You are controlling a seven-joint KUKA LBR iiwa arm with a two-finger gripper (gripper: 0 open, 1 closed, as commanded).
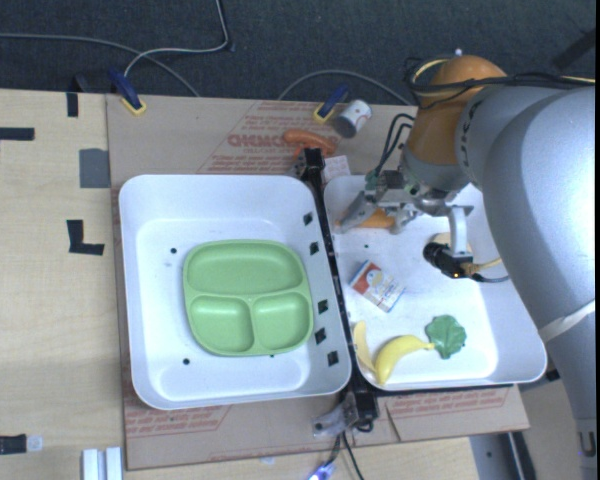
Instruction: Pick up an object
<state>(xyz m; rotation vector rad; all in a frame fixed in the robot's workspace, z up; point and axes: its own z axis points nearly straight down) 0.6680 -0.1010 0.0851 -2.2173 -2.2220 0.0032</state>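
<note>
The right bin (pixel 500 353) holds a small red-and-white packet (pixel 377 284), a yellow banana (pixel 390 353), a green broccoli piece (pixel 445 335) and an orange item (pixel 379 220) near its far left corner. My gripper (pixel 382 204) is low over the far end of this bin, directly on top of the orange item, which is partly hidden beneath it. Whether that item is held cannot be made out. The grey arm (pixel 540 188) covers the bin's right side.
The left bin (pixel 150 268) holds a green divided plate (pixel 248 296). Behind the bins on the cardboard lie a red sausage-shaped item (pixel 310 140), a small grey cylinder (pixel 352 118) and two blue clamps (pixel 128 93). A black divider runs between the bins.
</note>
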